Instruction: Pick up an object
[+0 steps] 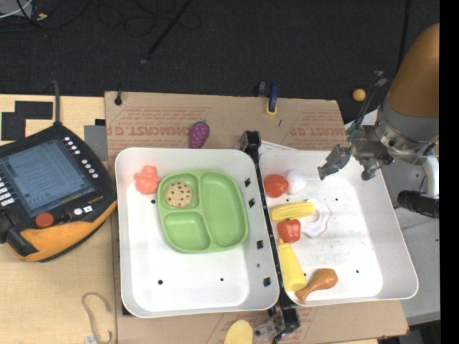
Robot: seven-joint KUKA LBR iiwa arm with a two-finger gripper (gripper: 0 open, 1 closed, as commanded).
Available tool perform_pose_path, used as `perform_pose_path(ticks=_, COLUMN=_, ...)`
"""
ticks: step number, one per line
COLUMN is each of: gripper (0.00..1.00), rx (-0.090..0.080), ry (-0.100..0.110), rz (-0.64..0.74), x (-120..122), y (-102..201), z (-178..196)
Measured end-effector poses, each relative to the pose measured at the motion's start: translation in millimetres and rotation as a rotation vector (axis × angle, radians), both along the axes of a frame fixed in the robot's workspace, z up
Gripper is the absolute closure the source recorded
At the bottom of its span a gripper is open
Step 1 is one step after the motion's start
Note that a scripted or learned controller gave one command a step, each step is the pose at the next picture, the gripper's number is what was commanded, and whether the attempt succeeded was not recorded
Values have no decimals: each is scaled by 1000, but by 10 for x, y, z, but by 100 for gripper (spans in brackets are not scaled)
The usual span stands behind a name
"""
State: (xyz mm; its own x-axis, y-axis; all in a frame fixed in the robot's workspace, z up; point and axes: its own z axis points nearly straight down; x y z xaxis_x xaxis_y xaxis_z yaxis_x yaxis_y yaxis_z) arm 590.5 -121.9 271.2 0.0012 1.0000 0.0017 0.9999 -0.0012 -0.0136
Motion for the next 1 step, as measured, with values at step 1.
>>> perform_pose_path(ticks=1, gripper=0, rx=-2, ry=-12, rz=2, x=19, y=-2, z=68)
